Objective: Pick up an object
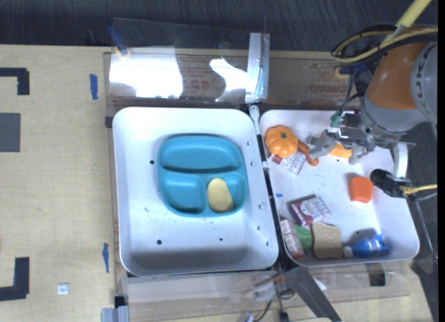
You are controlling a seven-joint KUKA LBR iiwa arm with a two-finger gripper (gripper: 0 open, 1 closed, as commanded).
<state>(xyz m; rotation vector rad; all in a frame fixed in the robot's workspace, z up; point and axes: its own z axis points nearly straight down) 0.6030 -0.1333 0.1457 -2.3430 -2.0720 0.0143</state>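
Note:
My gripper (340, 144) hangs over the upper part of the right bin (410, 240), reaching in from the right. A small orange thing (341, 151) lies right under it, partly hidden by it. An orange pumpkin-like toy (281, 140) sits to the left of the gripper, with a small white and red packet (295, 163) beside it. An orange block (361, 189) lies below the gripper. A maroon packet (310, 210), a tan piece (326, 240) and a blue toy (368, 245) lie along the bin's front.
The left bin (132, 174) holds a blue divided tray (182, 174) with a yellow oval object (220, 195) in its lower right compartment. A clear panel (181, 70) stands behind the bins. Cables (361, 42) loop above the arm.

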